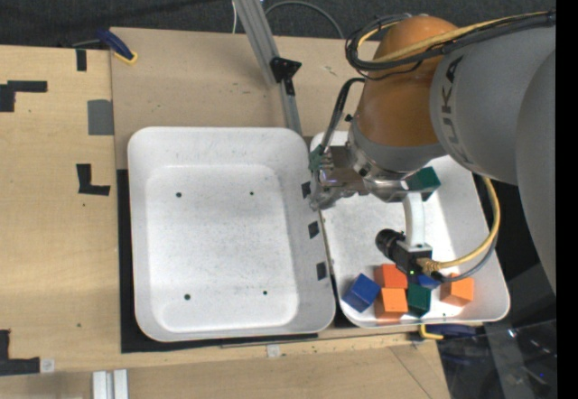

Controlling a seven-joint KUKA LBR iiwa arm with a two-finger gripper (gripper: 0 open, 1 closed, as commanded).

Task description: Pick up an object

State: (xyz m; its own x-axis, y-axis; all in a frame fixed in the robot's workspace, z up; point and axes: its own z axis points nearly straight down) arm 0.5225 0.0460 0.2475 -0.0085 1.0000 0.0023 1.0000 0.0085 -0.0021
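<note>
Underneath, pale wooden bench (pixel 54 235), taped.

Two white bins (pixel 217 149), about seven small blocks (pixel 394 300).

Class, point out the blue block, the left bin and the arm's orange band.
blue block (pixel 360 292): camera view, its top face.
left bin (pixel 217 137): camera view, its far rim.
orange band (pixel 402 99): camera view, its rounded side.

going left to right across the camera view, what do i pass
left white bin → blue block → orange block → green block → orange block at the right bin's right edge
</note>
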